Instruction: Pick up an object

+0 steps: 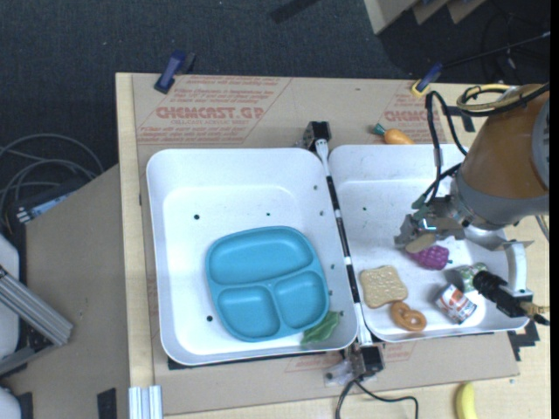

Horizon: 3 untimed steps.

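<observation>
Hovering in the right bin [384, 164], the gripper [422, 231], fingers spread and holding nothing, sits just above-left of the purple toy [432, 256].

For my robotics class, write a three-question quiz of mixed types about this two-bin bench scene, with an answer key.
1. True or false: the blue divided tray lies in the left bin.
2. Which lies nearest the gripper? A) cracker B) purple toy C) pretzel
3. Fill in: the green piece sits by the tray's ____ corner.

Key: 1 true; 2 B; 3 lower right.
</observation>
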{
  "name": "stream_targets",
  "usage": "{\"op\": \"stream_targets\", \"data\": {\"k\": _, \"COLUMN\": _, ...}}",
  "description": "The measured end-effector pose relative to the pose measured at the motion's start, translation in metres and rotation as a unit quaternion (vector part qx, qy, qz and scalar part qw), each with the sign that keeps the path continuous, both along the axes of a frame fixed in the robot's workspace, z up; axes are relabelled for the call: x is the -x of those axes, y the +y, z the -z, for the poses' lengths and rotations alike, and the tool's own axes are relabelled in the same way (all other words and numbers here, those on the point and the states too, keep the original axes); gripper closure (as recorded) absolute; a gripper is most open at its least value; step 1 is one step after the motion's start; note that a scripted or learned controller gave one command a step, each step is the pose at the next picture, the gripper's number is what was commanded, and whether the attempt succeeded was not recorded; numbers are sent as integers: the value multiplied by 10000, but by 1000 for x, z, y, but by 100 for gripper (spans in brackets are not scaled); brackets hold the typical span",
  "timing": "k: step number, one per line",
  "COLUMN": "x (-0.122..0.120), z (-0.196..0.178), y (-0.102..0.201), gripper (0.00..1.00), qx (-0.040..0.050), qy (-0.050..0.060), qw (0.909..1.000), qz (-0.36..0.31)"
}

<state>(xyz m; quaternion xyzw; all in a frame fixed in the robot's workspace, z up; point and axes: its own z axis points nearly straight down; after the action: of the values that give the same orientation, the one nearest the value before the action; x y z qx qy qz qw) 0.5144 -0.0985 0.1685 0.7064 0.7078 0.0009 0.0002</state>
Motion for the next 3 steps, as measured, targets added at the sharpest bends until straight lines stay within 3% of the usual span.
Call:
{"op": "stream_targets", "data": {"k": 1, "x": -9, "z": -66, "y": 53, "gripper": 100, "qx": 0, "qy": -2, "qw": 10000, "qz": 0}}
{"op": "stream_targets", "data": {"k": 2, "x": -9, "z": -75, "y": 52, "gripper": 100, "qx": 7, "qy": 0, "qw": 10000, "qz": 5}}
{"op": "stream_targets", "data": {"k": 3, "x": -25, "z": -93, "y": 87, "gripper": 100, "qx": 3, "qy": 0, "qw": 10000, "qz": 5}}
